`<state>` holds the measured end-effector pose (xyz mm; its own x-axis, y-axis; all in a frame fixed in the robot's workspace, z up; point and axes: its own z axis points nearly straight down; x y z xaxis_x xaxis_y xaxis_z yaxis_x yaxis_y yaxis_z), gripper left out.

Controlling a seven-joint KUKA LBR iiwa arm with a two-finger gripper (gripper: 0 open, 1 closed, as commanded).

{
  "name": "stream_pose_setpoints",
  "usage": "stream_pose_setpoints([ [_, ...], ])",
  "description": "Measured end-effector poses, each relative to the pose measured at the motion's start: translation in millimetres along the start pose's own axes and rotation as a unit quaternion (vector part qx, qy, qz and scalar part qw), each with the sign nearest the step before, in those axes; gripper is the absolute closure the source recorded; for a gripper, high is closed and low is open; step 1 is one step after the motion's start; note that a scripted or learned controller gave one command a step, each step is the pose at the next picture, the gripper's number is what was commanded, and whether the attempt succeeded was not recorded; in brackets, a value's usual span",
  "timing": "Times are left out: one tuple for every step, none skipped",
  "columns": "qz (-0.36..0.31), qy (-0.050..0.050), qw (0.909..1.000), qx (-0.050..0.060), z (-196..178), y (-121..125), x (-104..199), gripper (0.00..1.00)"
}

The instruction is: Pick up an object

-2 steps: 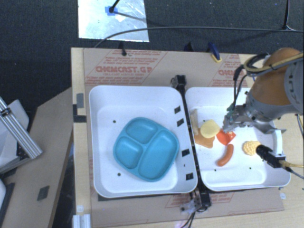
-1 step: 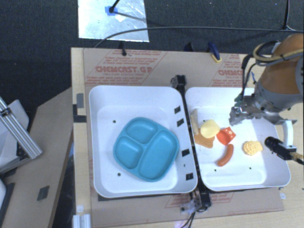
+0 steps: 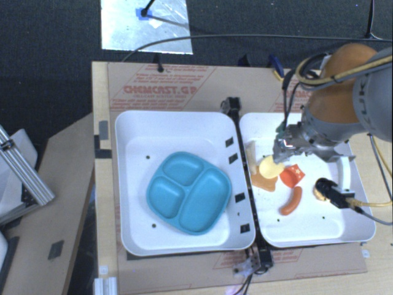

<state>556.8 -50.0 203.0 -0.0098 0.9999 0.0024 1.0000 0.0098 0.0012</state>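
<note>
My gripper (image 3: 282,151) over yellow piece (image 3: 268,166) in right bin (image 3: 313,226) | grip state: I cannot tell | nearby: red block (image 3: 292,176), sausage (image 3: 291,201) | left bin (image 3: 138,146): blue plate (image 3: 187,192)

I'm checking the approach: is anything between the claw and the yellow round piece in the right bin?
Nothing visible. The claw sits at the upper right edge of the yellow round piece; a red block lies close beside it, not in between.

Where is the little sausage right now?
In the camera view, the sausage lies in the white bin on the view's right, near its front edge, just below the red piece and lower right of the yellow piece.
</note>
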Motion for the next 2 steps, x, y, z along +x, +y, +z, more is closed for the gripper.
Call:
stream_pose_setpoints([
  [-0.001,0.0,1.0,-0.001,-10,10,62,1.0],
  [-0.001,0.0,1.0,-0.001,-6,21,114,1.0],
])
